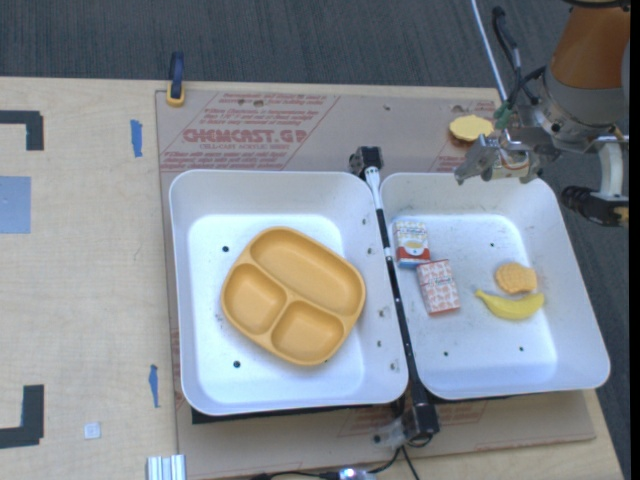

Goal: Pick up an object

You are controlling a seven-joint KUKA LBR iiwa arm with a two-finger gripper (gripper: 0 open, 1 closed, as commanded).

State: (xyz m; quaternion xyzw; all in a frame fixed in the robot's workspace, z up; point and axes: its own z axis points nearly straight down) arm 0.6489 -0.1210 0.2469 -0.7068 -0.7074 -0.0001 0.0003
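The bench (pixel 80 298) was a pale wooden top, and on it lay a brown cardboard sheet (pixel 300 128) printed with red lettering, with black and blue tape marks on the bare wood to the left. On the cardboard sat two shallow white bins side by side, the left bin (pixel 190 298) and the right bin (pixel 570 298) touching along a black central clamp. A small yellow disc (pixel 468 128) lay on the cardboard just beyond the right bin's far edge.

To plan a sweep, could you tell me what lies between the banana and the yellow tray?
The pink carton lies between the banana and the yellow tray, in the camera view.
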